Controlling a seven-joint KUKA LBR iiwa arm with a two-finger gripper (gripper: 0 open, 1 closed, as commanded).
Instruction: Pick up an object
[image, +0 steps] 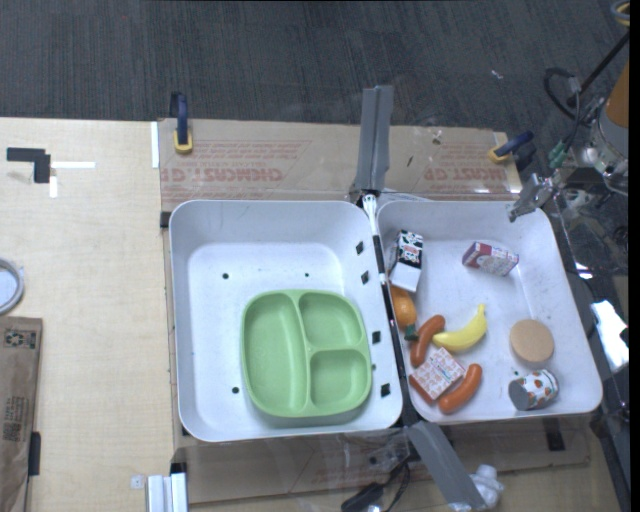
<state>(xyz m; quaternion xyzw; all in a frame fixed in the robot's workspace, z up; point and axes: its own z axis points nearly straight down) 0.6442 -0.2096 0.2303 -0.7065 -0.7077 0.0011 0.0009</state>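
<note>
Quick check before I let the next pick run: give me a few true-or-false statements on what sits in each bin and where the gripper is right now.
1. The green divided plate lies in the left bin. True.
2. The banana lies on the green plate. False: it lies in the right bin, between the sausages and the round tan piece.
3. The gripper is at the right bin's far right corner, away from the toys. True.
4. The small pink carton is between the gripper's fingers. False: it lies on the bin floor, apart from the gripper.
5. Two red sausages lie in the right bin. True.
</note>
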